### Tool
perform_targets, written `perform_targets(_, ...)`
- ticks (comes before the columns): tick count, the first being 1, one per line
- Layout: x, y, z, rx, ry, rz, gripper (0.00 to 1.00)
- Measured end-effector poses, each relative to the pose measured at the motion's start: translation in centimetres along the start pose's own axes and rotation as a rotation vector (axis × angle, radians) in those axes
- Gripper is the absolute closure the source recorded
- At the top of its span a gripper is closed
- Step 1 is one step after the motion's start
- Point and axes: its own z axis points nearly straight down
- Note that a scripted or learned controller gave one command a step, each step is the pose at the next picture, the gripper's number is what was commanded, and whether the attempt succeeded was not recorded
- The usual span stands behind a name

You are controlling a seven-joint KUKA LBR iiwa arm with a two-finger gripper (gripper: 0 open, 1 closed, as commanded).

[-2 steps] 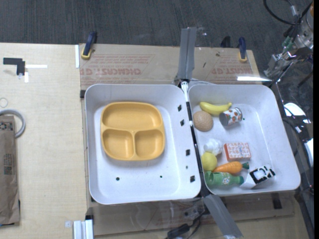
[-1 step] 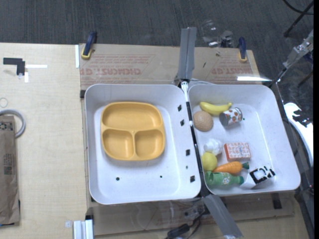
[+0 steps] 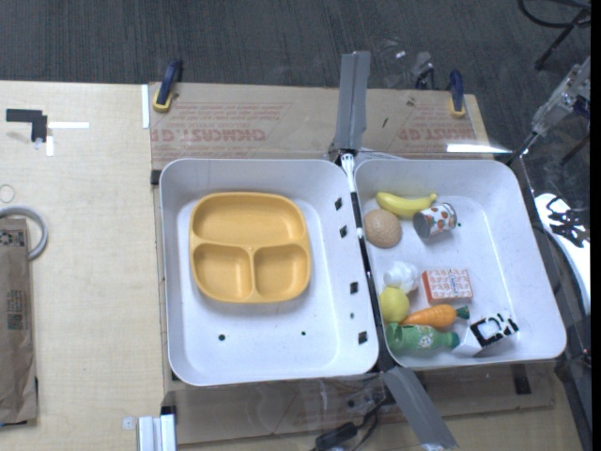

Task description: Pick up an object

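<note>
The curved yellow plastic banana [image 3: 406, 203] at the right white bin's [image 3: 526, 252] far side looks light, stiff, slippery (grip mid-body); the tool's state I cannot tell.

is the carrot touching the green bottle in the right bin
Touching. The camera view shows the carrot lying across the top edge of the green bottle with no white bin floor showing between them.

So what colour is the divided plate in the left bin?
Yellow-orange all over; the divided plate shows plainly in the camera view.
</note>
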Motion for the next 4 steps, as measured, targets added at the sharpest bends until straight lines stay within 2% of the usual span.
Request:
perform_targets(1, -0.1, 0.1, -1.0, -0.001, -0.005, -0.001, 1.00)
perform_targets(2, 1.6, -1.1, -1.0, -0.001, 0.000, -0.368, 1.00)
perform_targets(3, 0.9, -0.5, -2.3, -0.002, -0.004, -0.697, 1.00)
perform_targets(4, 2.7, 3.8, -8.6, -0.002, -0.003, -0.770, 1.00)
